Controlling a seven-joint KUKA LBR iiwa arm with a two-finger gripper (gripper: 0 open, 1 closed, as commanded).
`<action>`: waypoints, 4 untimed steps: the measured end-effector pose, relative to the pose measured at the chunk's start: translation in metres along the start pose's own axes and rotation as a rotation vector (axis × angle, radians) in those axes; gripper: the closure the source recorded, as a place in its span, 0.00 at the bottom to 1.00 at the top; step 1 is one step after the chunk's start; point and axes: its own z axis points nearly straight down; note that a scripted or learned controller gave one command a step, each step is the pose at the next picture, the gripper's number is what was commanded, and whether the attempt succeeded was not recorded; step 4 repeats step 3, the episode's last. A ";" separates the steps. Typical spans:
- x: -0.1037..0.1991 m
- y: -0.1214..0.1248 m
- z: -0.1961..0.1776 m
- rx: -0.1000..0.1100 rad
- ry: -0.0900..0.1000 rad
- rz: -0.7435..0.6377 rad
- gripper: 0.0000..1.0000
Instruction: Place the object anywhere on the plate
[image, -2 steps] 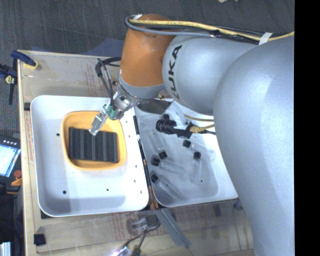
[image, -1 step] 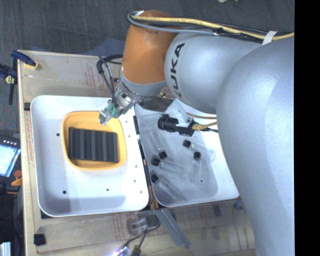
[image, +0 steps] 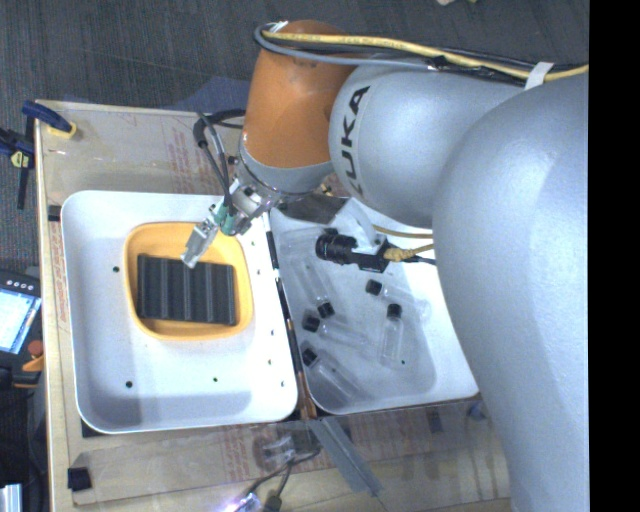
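The yellow plate (image: 150, 238) lies in the left bin (image: 90, 330), set toward that bin's upper half, and a dark ribbed slab (image: 185, 292) rests flat on it, covering most of its middle so that a yellow rim shows all round. The gripper (image: 192, 252) hangs tilted over the plate's upper edge, with its tip at the top edge of the slab (contact cannot be judged from this angle). Whether the gripper is spread or closed cannot be told, nor whether anything sits in it.

Above the gripper is the orange band (image: 290, 100), and the grey arm (image: 400, 150) reaches in from the right, covering much of the right bin (image: 400, 398).

In the part of the right bin that shows, several small clear vials (image: 390, 335) with black caps lie scattered, well apart from the plate; which of these things is the task's object cannot be told.

Both bins sit side by side, touching along their inner edges, on the pale surface (image: 130, 130). At the far left edge are a blue clamp (image: 50, 120) and a small lit screen (image: 15, 320).
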 end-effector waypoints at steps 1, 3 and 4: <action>-0.001 0.000 -0.010 0.001 0.000 -0.001 1.00; -0.001 -0.031 0.031 -0.001 0.001 0.013 0.00; -0.001 -0.031 0.031 -0.001 0.001 0.013 0.00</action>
